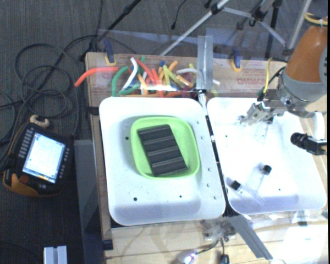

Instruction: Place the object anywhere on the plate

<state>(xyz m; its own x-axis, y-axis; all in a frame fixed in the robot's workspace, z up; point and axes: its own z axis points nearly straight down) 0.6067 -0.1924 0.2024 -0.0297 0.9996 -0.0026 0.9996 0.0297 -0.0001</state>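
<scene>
A dark grey ridged block (162, 150) lies flat on the green plate (191, 142), covering most of its middle. The plate rests in the left white bin (154, 202). My gripper (257, 117) hangs over the far part of the right bin (297, 188), well to the right of the plate and apart from the block. It is open, and nothing shows between its pale fingers. The orange band of the arm rises behind it at the upper right.
Two small clear pieces with black ends (264, 170) (235, 185) lie in the right bin near its front left. Several coloured tubes (148, 76) are heaped behind the left bin. A metal divider post (204, 65) stands between the bins at the back.
</scene>
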